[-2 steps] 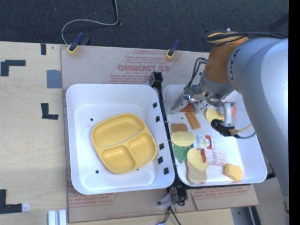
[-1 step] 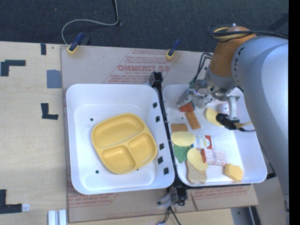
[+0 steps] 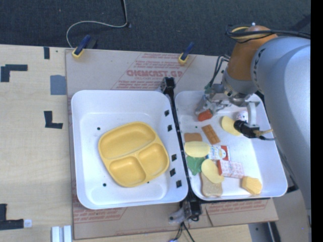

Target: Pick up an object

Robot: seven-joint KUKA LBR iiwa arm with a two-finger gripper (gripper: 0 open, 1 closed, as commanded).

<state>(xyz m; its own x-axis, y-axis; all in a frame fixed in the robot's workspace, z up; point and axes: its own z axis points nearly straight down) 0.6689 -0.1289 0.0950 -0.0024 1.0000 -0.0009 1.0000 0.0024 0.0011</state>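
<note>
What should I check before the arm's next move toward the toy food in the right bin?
1. Gripper position: over the back left part of the right shallow white bin. Ok.
2. Nearest target: small orange-red toy food piece lies just below the gripper. Ok.
3. Anything held: cannot tell from this slant.
4. Clutter near target: tan ridged cracker piece and pale yellow rounded piece lie apart from it. Ok.
5. Yellow three-compartment plastic plate sits in the left shallow white bin, away from the arm. Ok.
</note>
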